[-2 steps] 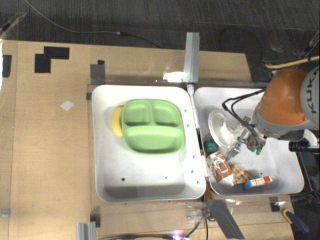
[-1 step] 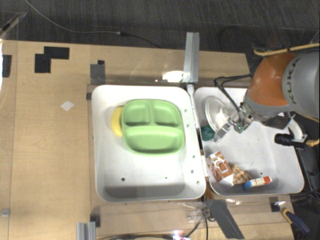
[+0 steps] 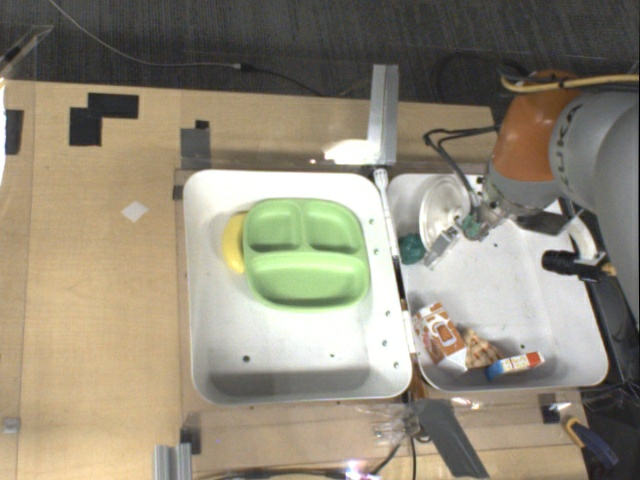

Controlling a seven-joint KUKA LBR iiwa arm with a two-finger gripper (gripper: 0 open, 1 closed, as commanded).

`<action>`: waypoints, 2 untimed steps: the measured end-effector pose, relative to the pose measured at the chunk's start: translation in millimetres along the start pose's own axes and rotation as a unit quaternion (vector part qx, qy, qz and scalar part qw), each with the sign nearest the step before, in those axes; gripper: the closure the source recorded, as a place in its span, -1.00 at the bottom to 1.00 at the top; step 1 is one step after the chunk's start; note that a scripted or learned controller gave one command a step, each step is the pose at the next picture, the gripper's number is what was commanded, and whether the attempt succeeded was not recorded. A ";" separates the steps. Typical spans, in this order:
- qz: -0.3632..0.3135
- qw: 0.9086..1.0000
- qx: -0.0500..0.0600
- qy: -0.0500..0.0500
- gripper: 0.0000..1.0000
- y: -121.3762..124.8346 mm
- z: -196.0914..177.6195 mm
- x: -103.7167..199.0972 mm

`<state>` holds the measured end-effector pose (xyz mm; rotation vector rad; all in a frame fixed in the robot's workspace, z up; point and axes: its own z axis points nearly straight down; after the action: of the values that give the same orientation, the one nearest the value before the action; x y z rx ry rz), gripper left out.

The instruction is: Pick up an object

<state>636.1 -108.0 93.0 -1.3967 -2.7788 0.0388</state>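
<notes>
My gripper (image 3: pixel 436 251) hangs over the upper left of the right bin (image 3: pixel 560 318), pointing down and to the left. A small teal object (image 3: pixel 410 246) lies just left of its tip, against the bin's left wall; I cannot tell whether they touch. Near the front of the same bin lie a brown-and-white snack packet (image 3: pixel 440 333), a second brownish packet (image 3: pixel 480 351) and a small blue, white and red tube (image 3: pixel 515 364). In the left bin (image 3: pixel 290 368) a green divided plate (image 3: pixel 303 251) rests partly over a yellow object (image 3: pixel 232 243).
The grey arm with its orange band (image 3: pixel 525 148) comes in from the upper right, over the right bin's back corner. A metal post (image 3: pixel 383 118) stands behind the divide between the bins. A black cable fitting (image 3: pixel 572 263) sits at the right bin's right side.
</notes>
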 end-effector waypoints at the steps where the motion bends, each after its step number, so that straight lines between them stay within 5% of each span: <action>1: -0.017 1.000 -0.004 -0.006 -1.00 19.9 7.2 -17.0; 2: 0.201 0.979 -0.022 -0.007 -1.00 -18.8 -29.6 -1.8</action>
<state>623.2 -120.4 123.2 -1.9516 -2.4718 -0.0043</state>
